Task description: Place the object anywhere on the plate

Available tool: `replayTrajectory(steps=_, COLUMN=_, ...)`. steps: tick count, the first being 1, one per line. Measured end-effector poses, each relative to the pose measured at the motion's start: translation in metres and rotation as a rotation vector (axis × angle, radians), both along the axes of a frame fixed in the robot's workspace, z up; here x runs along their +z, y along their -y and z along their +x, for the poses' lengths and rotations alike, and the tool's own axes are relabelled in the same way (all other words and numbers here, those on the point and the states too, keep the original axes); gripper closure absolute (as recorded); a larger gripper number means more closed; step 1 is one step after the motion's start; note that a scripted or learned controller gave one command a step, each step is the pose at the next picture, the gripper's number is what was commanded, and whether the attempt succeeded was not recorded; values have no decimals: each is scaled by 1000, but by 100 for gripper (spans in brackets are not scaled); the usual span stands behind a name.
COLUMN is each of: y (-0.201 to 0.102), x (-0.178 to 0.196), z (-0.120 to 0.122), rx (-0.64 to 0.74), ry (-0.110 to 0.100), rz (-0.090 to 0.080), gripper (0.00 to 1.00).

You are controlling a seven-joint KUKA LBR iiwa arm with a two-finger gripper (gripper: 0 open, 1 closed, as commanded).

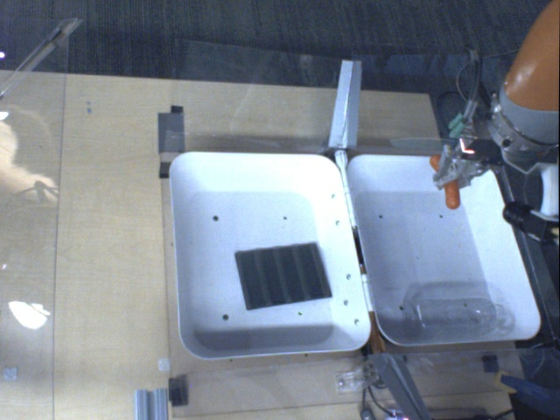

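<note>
Hanging over the right bin [525, 318] toward one o'clock, the gripper [451, 178] was seen pinched on an orange object [451, 196], presumably so it could be carried. A dark ribbed plate [283, 275] lay in the left bin [188, 234] toward five o'clock. Bins were set on a pale wooden bench [96, 261]; dark carpet lay beyond.

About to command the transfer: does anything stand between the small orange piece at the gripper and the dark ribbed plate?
Between the small orange piece in the right white bin and the dark ribbed rectangular plate in the left white bin stand the two bins' adjoining raised rims. Nothing else visible intervenes.
</note>
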State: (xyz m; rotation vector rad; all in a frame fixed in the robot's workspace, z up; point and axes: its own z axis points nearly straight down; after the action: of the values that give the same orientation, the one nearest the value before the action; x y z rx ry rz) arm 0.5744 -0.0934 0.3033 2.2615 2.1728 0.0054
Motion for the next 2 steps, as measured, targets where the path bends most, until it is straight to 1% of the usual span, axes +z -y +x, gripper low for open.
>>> replayTrajectory(steps=1, y=-57, x=-62, z=-9, rx=-260, ry=-3, rz=3, gripper=100)
replayTrajectory(steps=2, y=-113, x=-27, z=-38, rx=-265, ry=-1, rz=4, gripper=100)
